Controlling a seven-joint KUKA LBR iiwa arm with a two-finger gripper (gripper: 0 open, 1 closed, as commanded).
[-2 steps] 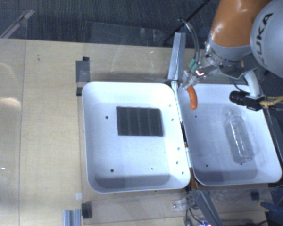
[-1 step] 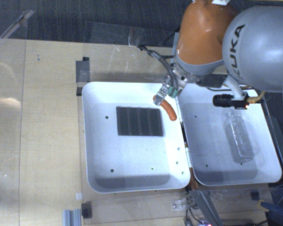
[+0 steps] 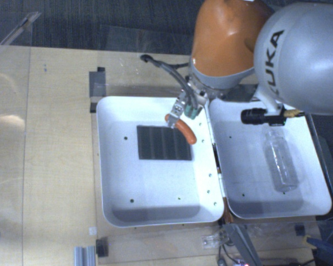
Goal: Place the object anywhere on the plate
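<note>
Carrying step in hand, by the look of it: gripper (image 3: 177, 119) hanging over the upper right corner of the dark ribbed plate (image 3: 164, 143), fingers closed on the upper end of a small orange sausage-shaped object (image 3: 187, 131). Lower end of that object slanting down and to the right, just past the plate's right edge, over bare floor of the left white bin (image 3: 150, 204). Hard to tell from this slant whether lifted clear or brushing the bin floor. Judged nearly done, but not yet placed: most of the object outside the plate's outline. Next move likely calling for a short shift toward the plate's middle, then a gentle lowering and an opening of the fingers, with care against rolling off the ribs. Well apart from the plate, in the right white bin (image 3: 244, 198), a clear plastic bottle (image 3: 279, 162) lying on its side, no part of this job.
</note>
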